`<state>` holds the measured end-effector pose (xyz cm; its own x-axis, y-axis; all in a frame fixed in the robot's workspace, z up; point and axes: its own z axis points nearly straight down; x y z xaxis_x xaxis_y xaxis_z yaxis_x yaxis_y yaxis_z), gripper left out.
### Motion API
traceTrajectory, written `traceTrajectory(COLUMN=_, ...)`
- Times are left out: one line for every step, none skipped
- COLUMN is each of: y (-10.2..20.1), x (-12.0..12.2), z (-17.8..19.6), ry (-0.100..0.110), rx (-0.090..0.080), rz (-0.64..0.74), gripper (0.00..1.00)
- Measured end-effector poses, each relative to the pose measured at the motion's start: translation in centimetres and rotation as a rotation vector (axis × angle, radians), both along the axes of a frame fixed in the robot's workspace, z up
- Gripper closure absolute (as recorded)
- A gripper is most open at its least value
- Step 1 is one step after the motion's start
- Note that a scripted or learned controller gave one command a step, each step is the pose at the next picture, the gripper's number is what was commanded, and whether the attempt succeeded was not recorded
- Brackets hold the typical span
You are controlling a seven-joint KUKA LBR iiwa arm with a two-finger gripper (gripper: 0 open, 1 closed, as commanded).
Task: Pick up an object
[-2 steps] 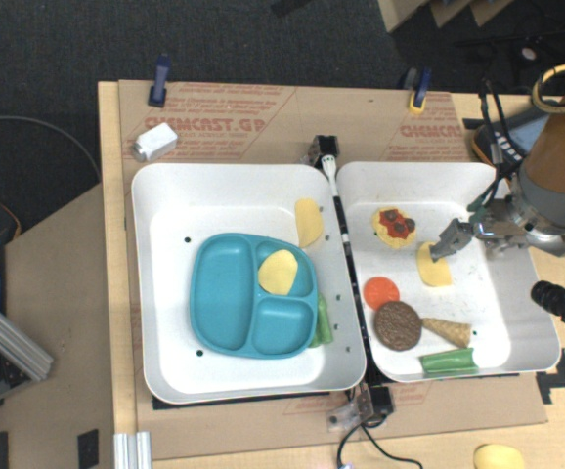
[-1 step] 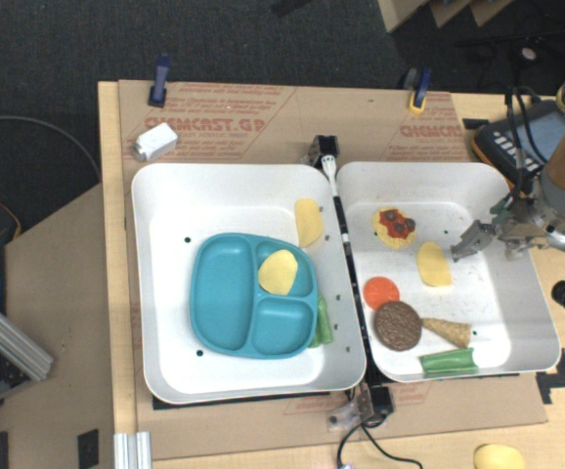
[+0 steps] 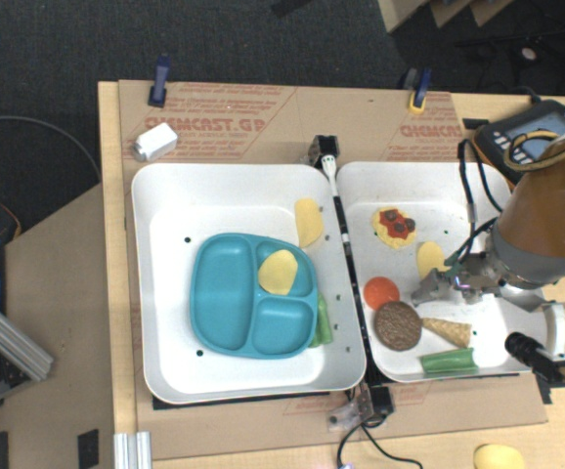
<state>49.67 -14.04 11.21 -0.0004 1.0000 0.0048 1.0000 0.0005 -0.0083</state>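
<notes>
Right bin (image 3: 356, 262) is pretty crowded along the bottom: brown cookie (image 3: 397, 325), cone (image 3: 447, 331), green piece (image 3: 449, 362), red ball (image 3: 381, 291) all bunched close. Open floor sits up top-left. Left bin (image 3: 151, 262) has bare floor around the teal tray (image 3: 248, 296).

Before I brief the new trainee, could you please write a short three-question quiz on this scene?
1. True or false: the yellow piece lies on the blue tray.
2. Which bin holds the brown disc? A) left bin B) right bin
3. Fill in: the gripper is over the ____ bin.

Key: 1 true; 2 B; 3 right.
</notes>
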Motion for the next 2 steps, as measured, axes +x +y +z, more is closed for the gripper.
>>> traceTrajectory(y=-6.1, x=3.2, z=17.5, ry=-0.03, rx=-0.016, rz=-0.002, gripper=0.0)
traceTrajectory(y=6.0, x=-0.8, z=15.6, ry=-0.003, rx=0.001, rz=0.011, gripper=0.0)
